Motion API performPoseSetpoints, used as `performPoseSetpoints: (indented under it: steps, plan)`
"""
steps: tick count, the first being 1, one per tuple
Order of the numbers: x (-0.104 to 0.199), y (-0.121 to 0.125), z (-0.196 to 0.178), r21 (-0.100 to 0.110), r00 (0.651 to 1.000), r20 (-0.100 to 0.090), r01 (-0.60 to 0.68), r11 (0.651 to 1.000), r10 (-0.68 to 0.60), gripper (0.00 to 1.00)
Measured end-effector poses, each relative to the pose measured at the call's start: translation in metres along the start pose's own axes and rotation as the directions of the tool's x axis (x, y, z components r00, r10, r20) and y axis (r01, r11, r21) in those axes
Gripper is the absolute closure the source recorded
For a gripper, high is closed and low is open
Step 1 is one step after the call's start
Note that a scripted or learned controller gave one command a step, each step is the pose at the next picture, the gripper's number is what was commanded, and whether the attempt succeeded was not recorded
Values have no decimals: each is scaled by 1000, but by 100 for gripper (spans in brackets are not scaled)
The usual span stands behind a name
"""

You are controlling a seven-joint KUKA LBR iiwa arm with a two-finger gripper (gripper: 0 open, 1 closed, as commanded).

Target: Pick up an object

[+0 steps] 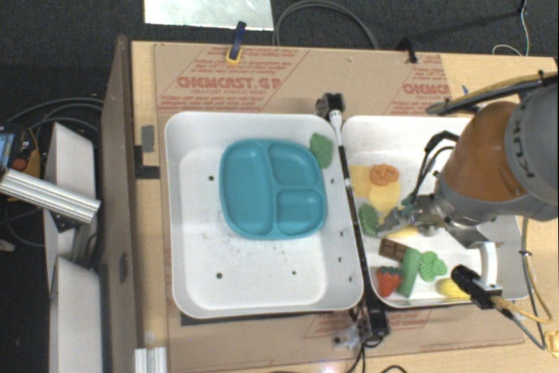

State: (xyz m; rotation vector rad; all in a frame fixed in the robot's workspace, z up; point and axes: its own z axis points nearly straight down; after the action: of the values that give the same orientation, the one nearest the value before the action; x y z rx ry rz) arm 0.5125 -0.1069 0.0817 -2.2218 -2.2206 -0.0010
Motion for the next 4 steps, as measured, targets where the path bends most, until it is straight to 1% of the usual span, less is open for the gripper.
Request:
performPoseSetpoints:
  steps: [1,2,3,4]
  plan:
    - [6,-27,-2,2,1000,-1,1,1000,-1,0]
    - [5,-24,-13,-4,1000,2,0,1000,0,100]
    - [52,78,-109,-18,1000,1,13,1000,-13,100]
    - [90,84,-103,-3,1000,0,9,1000,-9,100]
